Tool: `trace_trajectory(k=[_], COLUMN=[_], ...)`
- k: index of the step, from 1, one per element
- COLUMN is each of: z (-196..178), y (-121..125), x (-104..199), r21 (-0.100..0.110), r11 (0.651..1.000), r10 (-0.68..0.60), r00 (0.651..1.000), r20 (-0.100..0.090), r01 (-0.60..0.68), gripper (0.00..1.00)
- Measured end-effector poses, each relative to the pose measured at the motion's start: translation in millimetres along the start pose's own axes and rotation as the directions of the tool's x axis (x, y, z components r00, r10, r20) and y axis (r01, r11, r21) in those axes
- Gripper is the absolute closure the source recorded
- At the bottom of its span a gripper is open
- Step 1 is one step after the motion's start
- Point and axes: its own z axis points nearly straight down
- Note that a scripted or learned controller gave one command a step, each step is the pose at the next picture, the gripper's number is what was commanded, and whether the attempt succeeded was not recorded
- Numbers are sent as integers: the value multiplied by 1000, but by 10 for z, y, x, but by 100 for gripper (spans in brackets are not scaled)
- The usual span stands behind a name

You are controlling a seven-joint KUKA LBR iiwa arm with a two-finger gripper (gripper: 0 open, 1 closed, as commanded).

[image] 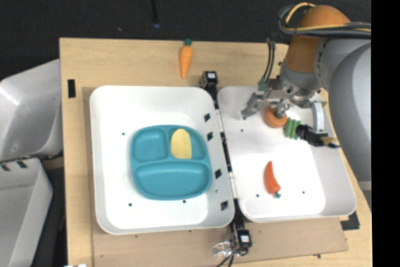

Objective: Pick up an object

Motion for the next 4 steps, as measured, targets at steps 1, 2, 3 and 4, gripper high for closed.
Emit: trace_trajectory(k=[1, 2, 3, 4], z=[-155, -741, -1097, -1160], y=[0, 83, 84, -27], x=[-43, -105, -119, 413], r21=[-1, -35, -32, -27], r11=[1000, 999, 999, 1000], r10=[0, -2, -3, -7], r00=[1000, 1000, 1000, 1000], r20=[6, 1, 1, -1], r01=[0, 2, 3, 7], gripper=[100, 100, 100, 100])
